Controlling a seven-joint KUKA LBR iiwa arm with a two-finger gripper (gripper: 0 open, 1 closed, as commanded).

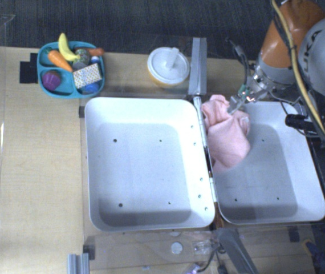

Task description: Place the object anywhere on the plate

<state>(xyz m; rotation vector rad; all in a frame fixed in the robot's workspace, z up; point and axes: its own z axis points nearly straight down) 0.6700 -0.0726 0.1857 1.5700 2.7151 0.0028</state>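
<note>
tool [235,105]: pinched on top corner of pink cloth [228,136], so it drapes limp | cloth: right bin [276,204], against left wall | plate [70,70]: far-left on bench [31,164], crowded with toy food | long carry across left bin [145,164] likely

A pink cloth [228,136] lies bunched in the right bin [276,193] against its left wall. The gripper [235,104] touches the cloth's top edge. The left bin [142,170] sits alongside.

Open floor across the left bin [145,164]; pink cloth [226,135] heaped against right bin's [276,176] left wall.
</note>
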